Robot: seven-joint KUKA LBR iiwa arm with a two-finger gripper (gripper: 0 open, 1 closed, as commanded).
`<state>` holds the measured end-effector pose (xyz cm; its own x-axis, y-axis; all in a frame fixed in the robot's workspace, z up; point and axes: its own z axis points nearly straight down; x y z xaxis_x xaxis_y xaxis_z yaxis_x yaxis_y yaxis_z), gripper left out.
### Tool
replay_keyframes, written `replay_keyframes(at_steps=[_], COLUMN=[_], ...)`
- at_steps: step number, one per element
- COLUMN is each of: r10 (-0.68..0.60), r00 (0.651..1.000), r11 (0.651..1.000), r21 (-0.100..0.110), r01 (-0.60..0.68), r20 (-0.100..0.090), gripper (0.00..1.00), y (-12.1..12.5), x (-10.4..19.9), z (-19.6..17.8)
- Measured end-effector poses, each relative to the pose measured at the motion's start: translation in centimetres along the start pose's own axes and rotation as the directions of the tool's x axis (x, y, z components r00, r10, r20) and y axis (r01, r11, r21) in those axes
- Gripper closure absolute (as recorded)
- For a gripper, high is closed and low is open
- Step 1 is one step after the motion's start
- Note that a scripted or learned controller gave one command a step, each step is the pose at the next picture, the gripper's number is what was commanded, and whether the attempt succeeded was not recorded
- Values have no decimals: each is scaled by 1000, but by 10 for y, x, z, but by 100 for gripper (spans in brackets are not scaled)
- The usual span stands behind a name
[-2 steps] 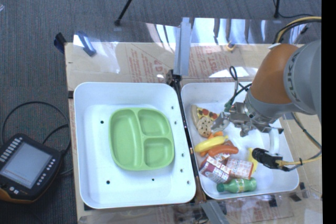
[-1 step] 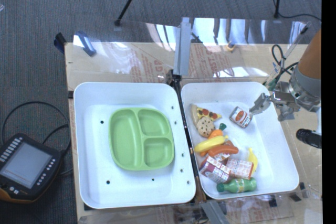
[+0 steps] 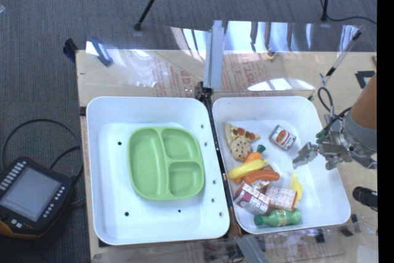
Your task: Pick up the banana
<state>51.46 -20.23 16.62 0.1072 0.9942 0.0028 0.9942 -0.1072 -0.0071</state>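
Over the right bin (image 3: 320, 206), the claw (image 3: 306, 155) hangs above the bin's right half, reaching in from the right edge on the arm (image 3: 363, 126). Fingers: cannot tell from this slanted view whether they are spread or pressed together; nothing is seen pinched between them. Two yellow items are candidates for the target. The smaller curved one, taken here as the banana (image 3: 297, 188), lies on the bin floor just below the claw in the view and slightly left of it, its long axis running roughly top-to-bottom in the picture, its lower end near the green bottle (image 3: 278, 217) and touching or just beside the red-and-white carton (image 3: 282, 196). The other yellow piece (image 3: 245, 169) lies further left, long axis tilted left-to-right, resting against the carrot (image 3: 253, 157) and hot dog (image 3: 261, 176); it may be a corn cob or pepper, too small to tell. Judgement: the claw is offset from the banana toward the back of the bin, so the next move needs a short travel toward the near side before descent, with the fingers closing across the short axis. Risk: crowding by carton and bottle. Left bin (image 3: 104, 132) holds a green divided plate (image 3: 166, 163), well apart.
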Motion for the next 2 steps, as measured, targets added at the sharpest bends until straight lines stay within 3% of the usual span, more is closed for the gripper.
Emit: replay_keyframes(at_steps=[1,2], r10=[-1,-141], r00=[1000,990], r11=[1000,990], r21=[0,-2], r01=[1,141], r20=[0,1], gripper=[0,0], y=[-9,-25], x=[0,35], z=[81,23])
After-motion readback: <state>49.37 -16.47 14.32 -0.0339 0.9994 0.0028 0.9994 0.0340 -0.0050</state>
